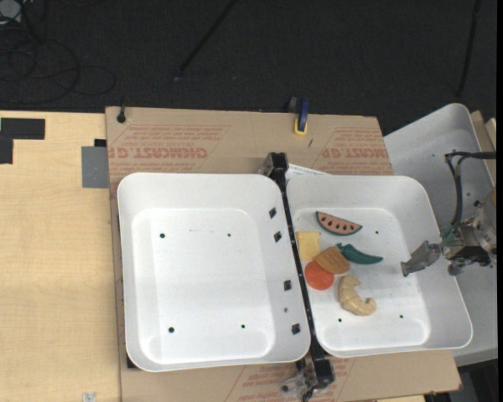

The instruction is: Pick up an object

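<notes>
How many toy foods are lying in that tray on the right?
6, clustered at the right bin's left side: watermelon slice, yellow block, green pepper, brown piece, red ball, croissant. More may be hidden beneath.

The arm (478, 233) is cut off at the right edge, so only its wrist end shows. The gripper (427, 258) is small and dark; whether it is open cannot be told. The yellow block (308, 243) is partly covered by the brown piece (333, 261), which also overlaps the red round (319, 278). A clamp (306, 382) is cut off at the bottom edge.
</notes>
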### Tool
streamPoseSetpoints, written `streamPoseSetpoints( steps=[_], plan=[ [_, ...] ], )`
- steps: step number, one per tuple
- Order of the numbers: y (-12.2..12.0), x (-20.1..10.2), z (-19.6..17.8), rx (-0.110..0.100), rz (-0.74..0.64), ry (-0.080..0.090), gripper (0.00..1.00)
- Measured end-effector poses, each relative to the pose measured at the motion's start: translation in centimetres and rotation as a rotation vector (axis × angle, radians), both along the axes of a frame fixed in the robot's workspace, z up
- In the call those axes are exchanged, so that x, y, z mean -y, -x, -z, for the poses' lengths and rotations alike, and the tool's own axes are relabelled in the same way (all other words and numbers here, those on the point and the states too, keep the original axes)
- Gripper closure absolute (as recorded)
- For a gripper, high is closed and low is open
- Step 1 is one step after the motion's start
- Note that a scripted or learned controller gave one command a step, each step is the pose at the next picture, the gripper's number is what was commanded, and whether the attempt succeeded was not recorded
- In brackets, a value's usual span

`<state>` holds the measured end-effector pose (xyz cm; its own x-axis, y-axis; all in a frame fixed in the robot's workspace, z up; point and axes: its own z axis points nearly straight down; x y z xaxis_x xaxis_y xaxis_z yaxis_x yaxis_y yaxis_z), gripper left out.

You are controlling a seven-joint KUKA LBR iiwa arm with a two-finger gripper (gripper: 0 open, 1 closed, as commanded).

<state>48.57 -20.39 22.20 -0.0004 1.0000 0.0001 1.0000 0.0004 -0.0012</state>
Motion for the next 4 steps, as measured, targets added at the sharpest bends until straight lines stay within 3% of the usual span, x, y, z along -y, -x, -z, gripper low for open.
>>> streamPoseSetpoints(
  steps=[1, 2, 3, 4],
  plan=[
    [-8.1, 0.8, 13.0, 0.004, -0.004, 0.001, 0.00],
    [-10.8, -2.0, -16.7, 0.017, -0.003, 0.005, 0.00],
    [-10.6, -2.0, -16.6, -0.001, -0.005, 0.002, 1.00],
    [-2.0, -4.3, -15.5, -0.005, 0.003, -0.003, 1.00]
  ],
)
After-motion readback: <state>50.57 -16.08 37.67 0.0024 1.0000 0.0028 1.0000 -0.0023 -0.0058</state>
